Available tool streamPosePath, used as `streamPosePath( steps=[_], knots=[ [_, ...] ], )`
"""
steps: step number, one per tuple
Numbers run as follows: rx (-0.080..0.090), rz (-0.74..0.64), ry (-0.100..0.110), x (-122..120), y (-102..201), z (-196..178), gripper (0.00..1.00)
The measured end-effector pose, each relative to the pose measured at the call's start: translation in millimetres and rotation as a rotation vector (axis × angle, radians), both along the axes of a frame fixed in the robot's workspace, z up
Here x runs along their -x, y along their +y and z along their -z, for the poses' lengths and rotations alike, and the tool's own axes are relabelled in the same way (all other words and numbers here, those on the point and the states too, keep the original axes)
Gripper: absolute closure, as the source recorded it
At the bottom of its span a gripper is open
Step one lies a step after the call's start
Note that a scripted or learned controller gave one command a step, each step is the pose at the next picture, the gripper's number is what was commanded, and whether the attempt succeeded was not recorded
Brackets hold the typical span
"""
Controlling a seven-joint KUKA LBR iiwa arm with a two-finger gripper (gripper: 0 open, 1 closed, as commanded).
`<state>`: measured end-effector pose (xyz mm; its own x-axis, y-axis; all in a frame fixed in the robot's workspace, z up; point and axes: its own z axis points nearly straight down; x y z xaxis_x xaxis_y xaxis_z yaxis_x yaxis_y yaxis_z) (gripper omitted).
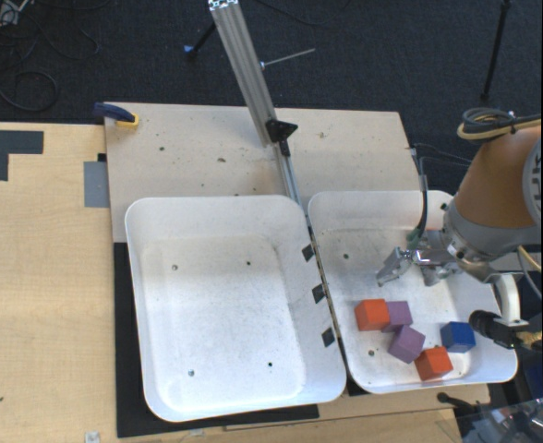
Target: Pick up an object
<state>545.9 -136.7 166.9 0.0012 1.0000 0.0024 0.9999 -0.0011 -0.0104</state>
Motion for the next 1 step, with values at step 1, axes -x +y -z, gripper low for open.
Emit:
streamPosePath(
  steps=[1],
  knots=[
    [0.000, -0.001, -0.002, 6.7, 2.4, 45.2, 0.00]
  ],
)
